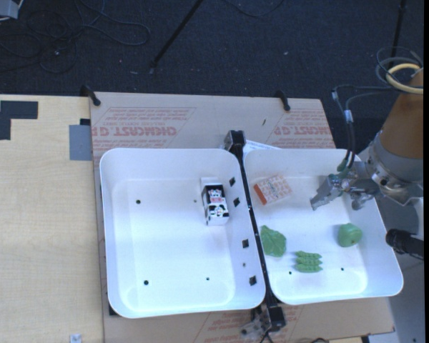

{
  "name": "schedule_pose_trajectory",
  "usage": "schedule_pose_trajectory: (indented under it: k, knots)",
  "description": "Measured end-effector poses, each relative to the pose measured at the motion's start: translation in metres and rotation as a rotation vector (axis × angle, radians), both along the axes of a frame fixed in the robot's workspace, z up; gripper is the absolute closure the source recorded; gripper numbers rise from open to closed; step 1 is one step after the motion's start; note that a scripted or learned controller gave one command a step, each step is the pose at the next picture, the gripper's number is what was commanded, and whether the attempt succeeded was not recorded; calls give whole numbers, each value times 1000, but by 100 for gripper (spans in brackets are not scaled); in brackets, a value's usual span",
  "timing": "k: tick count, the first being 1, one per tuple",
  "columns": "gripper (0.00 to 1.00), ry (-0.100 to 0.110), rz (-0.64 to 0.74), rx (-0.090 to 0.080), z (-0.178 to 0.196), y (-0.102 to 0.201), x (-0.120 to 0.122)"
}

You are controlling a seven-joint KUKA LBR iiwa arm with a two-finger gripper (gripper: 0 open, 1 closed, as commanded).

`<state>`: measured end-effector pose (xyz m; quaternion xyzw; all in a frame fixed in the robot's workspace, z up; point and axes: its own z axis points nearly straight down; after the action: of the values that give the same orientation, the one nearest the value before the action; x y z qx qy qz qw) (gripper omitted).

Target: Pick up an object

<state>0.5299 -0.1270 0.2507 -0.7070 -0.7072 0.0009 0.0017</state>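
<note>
**Inspector:** Report the bench surface.

**Assistant:** Two shallow white bins of smooth, glossy plastic with rounded corners sit side by side on a sheet of brown cardboard (200,123) printed in red lettering. A black clip strip (247,220) runs along the seam between them. The left bin (129,263) holds one item: a small white rectangular box with black print (215,201), near its right wall.

**Inspector:** And the right bin?

**Assistant:** The right bin (386,281) holds four items. A flat, pale packet with an orange-red pattern (272,189) lies toward the upper left. A rounded, matte green lump (273,241) rests just beside the seam. A ridged green piece (307,262), shaped like stacked pods, lies near it toward the front. A smaller green chunk (349,235) sits well to the right, apart from the others.

**Inspector:** State of the end effector?

**Assistant:** The gripper (336,191), grey metal, hangs over the right bin's upper right area, above and left of the smaller green chunk. Nothing is seen between its fingers. Whether they are spread or closed, I cannot tell from this angle.
</note>
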Motion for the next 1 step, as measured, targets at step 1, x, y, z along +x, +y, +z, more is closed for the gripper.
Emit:
schedule_pose_trajectory:
  k: [1]
  knots:
    - [0,-4,3,-1,-2,18,59]
